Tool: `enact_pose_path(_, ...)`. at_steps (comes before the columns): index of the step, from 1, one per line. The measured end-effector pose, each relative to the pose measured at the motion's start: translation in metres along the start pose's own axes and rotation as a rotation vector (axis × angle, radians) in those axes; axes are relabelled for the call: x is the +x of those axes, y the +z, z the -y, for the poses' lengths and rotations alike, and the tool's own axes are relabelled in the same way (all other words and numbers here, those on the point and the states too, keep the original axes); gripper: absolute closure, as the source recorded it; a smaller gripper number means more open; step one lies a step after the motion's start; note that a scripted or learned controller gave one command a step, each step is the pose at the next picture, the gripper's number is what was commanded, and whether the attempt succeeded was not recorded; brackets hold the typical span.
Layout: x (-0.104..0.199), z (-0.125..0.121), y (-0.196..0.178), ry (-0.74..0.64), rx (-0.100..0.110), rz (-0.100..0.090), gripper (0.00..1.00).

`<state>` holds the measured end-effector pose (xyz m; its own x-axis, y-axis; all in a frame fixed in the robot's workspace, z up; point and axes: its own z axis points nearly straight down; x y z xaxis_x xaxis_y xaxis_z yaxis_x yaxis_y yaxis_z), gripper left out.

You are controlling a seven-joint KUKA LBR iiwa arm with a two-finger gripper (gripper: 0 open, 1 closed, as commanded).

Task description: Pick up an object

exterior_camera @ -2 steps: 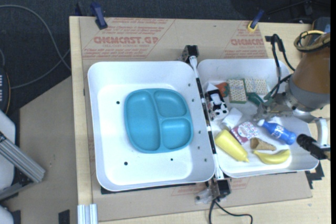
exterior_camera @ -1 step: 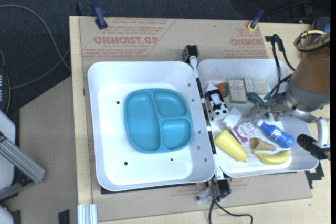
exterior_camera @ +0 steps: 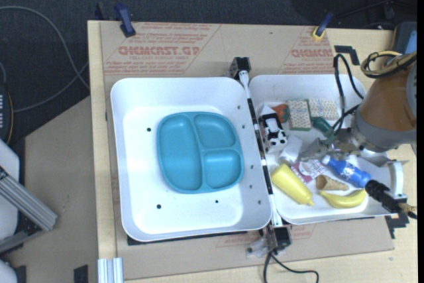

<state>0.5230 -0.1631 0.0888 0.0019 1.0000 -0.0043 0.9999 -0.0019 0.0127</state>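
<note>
A tan bench (exterior_camera: 199,43), printed with red lettering, carries two shallow white bins side by side: the left bin (exterior_camera: 132,142) and the right bin (exterior_camera: 291,84), edges touching.

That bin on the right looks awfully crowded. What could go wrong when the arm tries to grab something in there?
The right bin holds many small things packed close: a yellow bottle, a banana, a blue bottle. The gripper may well nudge a neighbour or close on two things at once. Round, smooth shapes like the banana could slip away. The left bin has a blue divided plate, far from the arm.
</note>
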Motion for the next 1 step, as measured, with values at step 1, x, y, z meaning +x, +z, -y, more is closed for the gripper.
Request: enact_pose_path(1, 0.0186, -0.0418, 0.0046, -0.003, 0.011, -0.003, 0.0)
